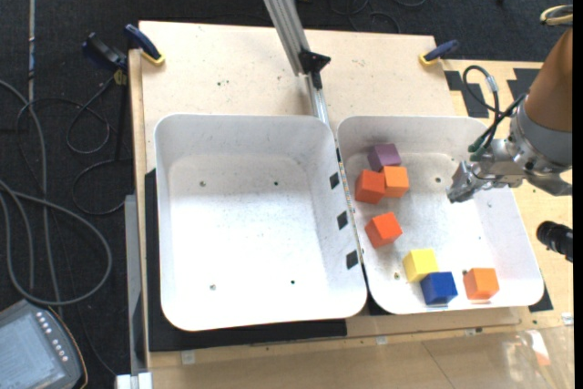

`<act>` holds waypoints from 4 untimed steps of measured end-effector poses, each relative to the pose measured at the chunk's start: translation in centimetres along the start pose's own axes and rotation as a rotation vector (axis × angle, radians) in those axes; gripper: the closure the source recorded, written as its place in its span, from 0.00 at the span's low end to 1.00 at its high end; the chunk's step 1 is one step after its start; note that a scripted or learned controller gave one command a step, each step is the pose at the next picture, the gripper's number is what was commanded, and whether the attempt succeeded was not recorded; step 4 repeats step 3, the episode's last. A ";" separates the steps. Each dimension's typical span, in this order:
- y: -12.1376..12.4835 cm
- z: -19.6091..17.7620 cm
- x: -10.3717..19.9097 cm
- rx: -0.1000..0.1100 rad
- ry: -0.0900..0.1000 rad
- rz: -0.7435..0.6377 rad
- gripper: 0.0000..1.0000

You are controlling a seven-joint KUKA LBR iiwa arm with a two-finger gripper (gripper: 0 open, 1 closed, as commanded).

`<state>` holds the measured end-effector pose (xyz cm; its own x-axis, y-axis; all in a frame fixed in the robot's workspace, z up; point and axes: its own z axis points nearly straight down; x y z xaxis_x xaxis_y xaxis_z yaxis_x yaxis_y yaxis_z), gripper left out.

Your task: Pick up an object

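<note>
The right bin (510,223) holds several small blocks. A purple block (385,154) lies at the back, touching two orange blocks (370,186) (396,179) just in front of it. Another orange block (383,228) lies alone near the bin's middle left. Along the front sit a yellow block (419,263), a blue block (439,287) and an orange block (481,282). My gripper (461,187) hangs over the right part of this bin, to the right of the purple and orange cluster, with nothing seen between its fingers.
The left bin (182,150) stands beside the right one, with a divider strip (342,214) between them. A metal pole (278,0) slants from the back down to the bins' junction. Clamps (144,43) (438,53) sit at the bench's back corners.
</note>
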<state>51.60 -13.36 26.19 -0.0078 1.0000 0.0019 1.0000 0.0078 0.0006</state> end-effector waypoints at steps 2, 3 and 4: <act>1.6 2.0 11.7 0.002 0.000 -0.001 1.00; 1.7 2.1 17.3 0.001 0.000 -0.001 1.00; 1.7 2.1 17.3 0.001 0.000 -0.001 1.00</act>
